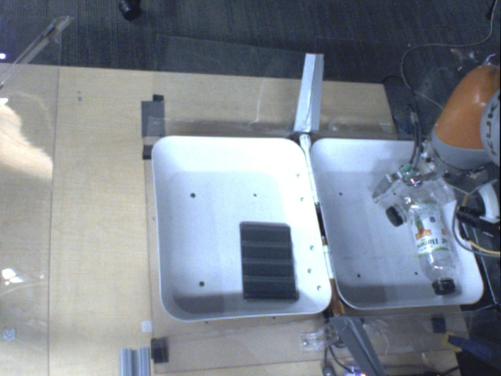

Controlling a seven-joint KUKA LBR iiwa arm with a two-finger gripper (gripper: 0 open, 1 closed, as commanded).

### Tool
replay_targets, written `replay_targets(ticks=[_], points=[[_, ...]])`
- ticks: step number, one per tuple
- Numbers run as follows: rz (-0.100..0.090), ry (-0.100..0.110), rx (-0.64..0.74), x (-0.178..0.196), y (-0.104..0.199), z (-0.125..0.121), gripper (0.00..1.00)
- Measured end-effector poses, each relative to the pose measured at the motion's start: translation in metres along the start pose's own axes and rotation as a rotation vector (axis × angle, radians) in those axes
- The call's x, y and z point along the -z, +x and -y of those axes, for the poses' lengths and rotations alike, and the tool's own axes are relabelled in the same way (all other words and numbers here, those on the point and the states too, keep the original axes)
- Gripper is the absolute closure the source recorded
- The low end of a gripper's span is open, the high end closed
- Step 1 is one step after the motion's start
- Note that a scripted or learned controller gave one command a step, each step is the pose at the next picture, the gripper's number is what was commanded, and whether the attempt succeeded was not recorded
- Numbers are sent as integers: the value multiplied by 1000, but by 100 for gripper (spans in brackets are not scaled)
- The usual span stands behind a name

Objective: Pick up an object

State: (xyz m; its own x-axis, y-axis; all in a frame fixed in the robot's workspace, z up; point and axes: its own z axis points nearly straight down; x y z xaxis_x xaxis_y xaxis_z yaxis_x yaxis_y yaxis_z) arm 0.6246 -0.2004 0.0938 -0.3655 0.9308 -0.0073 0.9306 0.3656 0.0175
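A clear plastic bottle [430,237] is seen lying on its side in the right bin [352,233], near the far right wall, its dark cap pointed toward the lower right corner; a white label with orange marking is wrapped around its middle; being transparent, it is judged hard to make out against the white floor. The gripper [401,185] is placed at the bottle's upper end, apparently for a grasp there; whether it is released or clenched cannot be told; the bottle is not shown to be held. A black ribbed block [268,261] is left flat in the left bin [180,210], well apart.
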Motion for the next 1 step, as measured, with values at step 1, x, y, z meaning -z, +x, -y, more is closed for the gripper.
replay_targets(ticks=[1], points=[[-3, 9, 201, 55, -8, -42, 0]])
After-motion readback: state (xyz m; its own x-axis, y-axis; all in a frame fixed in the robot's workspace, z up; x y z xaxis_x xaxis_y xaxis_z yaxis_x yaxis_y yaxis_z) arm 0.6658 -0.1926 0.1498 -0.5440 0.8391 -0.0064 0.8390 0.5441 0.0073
